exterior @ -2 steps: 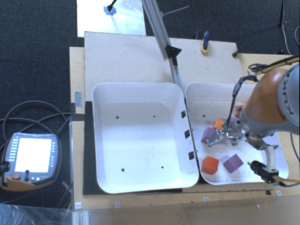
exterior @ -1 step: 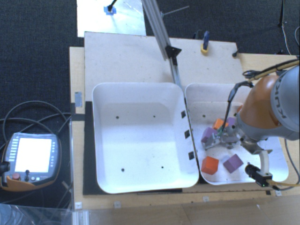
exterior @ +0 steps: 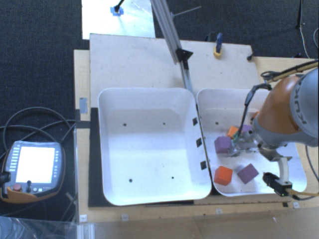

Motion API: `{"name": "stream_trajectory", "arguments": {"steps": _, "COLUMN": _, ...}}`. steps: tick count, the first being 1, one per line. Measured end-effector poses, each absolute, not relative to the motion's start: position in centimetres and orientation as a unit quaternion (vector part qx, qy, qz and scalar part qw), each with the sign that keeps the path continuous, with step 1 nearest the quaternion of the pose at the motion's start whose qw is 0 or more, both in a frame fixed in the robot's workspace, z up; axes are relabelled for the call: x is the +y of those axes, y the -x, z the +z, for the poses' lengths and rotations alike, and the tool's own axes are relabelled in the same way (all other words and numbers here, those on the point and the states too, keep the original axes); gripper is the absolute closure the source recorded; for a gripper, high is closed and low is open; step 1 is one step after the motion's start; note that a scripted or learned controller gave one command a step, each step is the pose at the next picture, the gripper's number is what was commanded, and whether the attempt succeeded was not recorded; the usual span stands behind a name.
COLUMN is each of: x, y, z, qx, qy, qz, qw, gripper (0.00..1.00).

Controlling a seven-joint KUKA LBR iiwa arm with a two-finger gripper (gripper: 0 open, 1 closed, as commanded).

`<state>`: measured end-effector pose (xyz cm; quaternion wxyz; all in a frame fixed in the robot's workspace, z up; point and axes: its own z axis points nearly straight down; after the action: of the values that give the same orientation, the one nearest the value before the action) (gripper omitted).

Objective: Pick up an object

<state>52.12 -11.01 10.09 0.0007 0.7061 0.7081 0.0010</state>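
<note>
Orange cube (exterior: 223,175) lies below the purple cube (exterior: 223,144); jaws (exterior: 238,147) just beside that purple cube, their state I cannot tell.

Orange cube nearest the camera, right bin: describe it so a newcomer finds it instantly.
Start at the right bin, the one the arm reaches into. Go to its near-left corner, beside the wall shared with the left bin. The orange cube sits there, left of a purple cube; the other orange block lies farther back.
</note>
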Motion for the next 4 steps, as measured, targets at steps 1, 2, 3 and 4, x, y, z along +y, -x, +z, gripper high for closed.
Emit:
{"name": "stream_trajectory", "arguments": {"steps": 1, "x": -10.3, "y": -53.1, "z": 15.9, "qx": 0.709, "qy": -0.705, "qz": 0.0026, "qw": 0.003, "gripper": 1.0}}
{"name": "stream_trajectory", "arguments": {"steps": 2, "x": -10.9, "y": -54.0, "z": 20.8, "qx": 0.709, "qy": -0.705, "qz": 0.0021, "qw": 0.003, "gripper": 1.0}}
{"name": "stream_trajectory", "arguments": {"steps": 3, "x": -10.9, "y": -54.2, "z": 25.0, "qx": 0.709, "qy": -0.705, "qz": 0.0022, "qw": 0.003, "gripper": 1.0}}
{"name": "stream_trajectory", "arguments": {"steps": 4, "x": -5.2, "y": -54.8, "z": 25.7, "qx": 0.711, "qy": -0.703, "qz": 0.0022, "qw": 0.001, "gripper": 1.0}}
